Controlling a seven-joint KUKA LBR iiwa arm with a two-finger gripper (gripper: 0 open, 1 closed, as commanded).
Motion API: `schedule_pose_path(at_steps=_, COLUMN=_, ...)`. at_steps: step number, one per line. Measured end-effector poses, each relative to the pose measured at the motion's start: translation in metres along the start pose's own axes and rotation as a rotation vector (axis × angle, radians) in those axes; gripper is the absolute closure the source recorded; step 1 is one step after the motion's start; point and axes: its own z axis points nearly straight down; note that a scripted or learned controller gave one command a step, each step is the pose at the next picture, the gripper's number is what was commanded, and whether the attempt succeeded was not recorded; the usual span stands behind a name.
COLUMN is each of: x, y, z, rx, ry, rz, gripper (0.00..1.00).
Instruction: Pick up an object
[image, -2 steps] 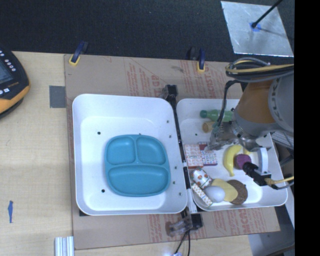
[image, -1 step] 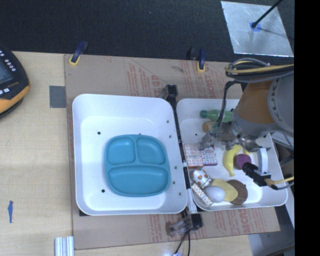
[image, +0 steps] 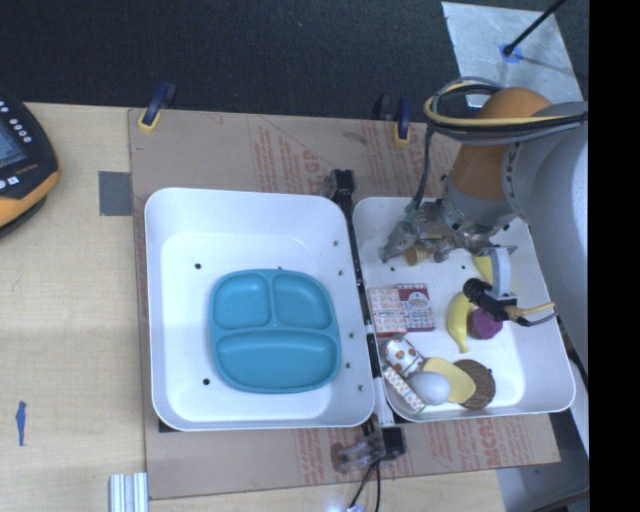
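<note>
The pincer (image: 428, 238) is low at the right bin's (image: 545, 398) 11 o'clock corner; I cannot tell its state. The banana (image: 459, 322), box (image: 402, 308) and egg (image: 433, 387) lie toward 6 o'clock.

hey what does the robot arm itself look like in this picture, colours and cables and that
The arm is bulky, rounded and light grey, with an orange band above the wrist. A black cable edged in yellow loops around that band. Its tool is a small cluster of dull grey metal parts, with thin dark wires running down to it.
</note>
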Motion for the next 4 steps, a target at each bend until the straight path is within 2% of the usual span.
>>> schedule_pose_path(at_steps=1, x=-0.012, y=-0.066, z=0.000, rx=0.012, ry=0.001, rz=0.004, gripper=0.00)
schedule_pose_path(at_steps=2, x=-0.001, y=-0.102, z=0.000, rx=0.010, ry=0.001, rz=0.003, gripper=0.00)
schedule_pose_path(at_steps=3, x=0.010, y=-0.075, z=0.000, rx=0.004, ry=0.000, rz=-0.001, gripper=0.00)
schedule_pose_path(at_steps=4, x=0.008, y=-0.076, z=-0.011, rx=0.008, ry=0.000, rz=0.000, gripper=1.00)
